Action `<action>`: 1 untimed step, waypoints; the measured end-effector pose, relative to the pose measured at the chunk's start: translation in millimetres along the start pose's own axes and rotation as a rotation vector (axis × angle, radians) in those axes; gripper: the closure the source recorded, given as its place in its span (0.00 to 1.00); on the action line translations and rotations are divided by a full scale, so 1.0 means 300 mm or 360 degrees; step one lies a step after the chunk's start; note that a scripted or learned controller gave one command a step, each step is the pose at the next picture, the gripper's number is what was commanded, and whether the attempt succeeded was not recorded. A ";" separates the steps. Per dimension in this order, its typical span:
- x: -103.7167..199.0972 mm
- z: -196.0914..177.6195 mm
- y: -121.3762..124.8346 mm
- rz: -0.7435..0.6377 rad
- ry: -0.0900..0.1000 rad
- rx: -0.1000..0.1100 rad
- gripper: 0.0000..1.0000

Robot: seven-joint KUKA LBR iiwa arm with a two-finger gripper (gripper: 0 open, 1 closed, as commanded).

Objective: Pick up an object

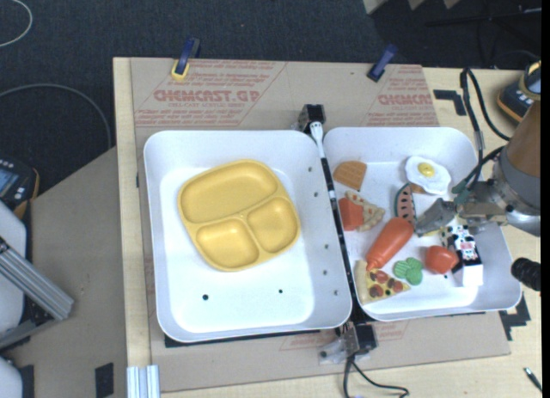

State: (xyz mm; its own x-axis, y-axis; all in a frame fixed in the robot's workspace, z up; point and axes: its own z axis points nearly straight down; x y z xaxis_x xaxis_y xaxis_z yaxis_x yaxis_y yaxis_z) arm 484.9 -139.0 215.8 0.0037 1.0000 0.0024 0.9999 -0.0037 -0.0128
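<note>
The arm (526,164) runs off the right edge — the hand (447,214) covers part of the watermelon slice (405,201).

A grey robot arm (524,183) with a rounded metallic wrist, black cables looping along it, ending in a dark two-finger gripper (434,216) of angular parts.

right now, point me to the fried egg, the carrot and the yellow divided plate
fried egg (427,173), camera view, on its yolk
carrot (389,241), camera view, mid-body
yellow divided plate (230,192), camera view, floor of its large compartment
</note>
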 end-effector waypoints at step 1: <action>0.001 -0.020 0.010 -0.0006 -0.0004 -0.0021 0.00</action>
State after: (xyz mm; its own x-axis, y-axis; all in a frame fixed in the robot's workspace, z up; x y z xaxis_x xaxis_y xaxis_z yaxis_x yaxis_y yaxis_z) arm 487.8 -138.7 221.9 -0.0001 1.0000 -0.0003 1.0000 0.0001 0.0004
